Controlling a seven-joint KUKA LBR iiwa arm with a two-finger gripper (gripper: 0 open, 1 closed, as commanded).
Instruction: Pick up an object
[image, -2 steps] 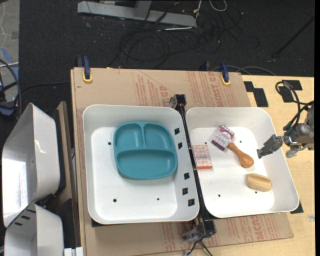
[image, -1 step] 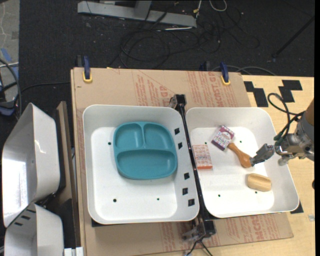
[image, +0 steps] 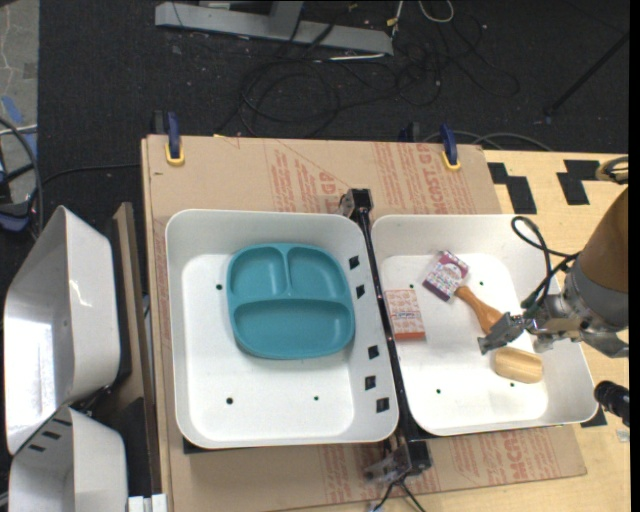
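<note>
Reaching in from the right, the end effector (image: 503, 333) is hanging low over the right bin (image: 570, 400), just above the wooden brush; whether it is spread or pressed together I cannot tell, since its dark tip is too small and blurred.

Carrying both bins, the cardboard-covered worktop (image: 300, 170) is lying under two clamps along its far edge. Sitting in the left bin (image: 190, 300) is a teal divided plate (image: 291, 300), lying flat near the middle.

Resting in the right bin are three things. A wooden brush (image: 512, 360) is lying with its pale head nearest the camera and its orange-brown handle running up to the left. Touching the handle's far end, a purple-and-white packet (image: 445, 275) is lying tilted. A small red-and-white box (image: 404, 313) is sitting by the divider between the bins.
</note>
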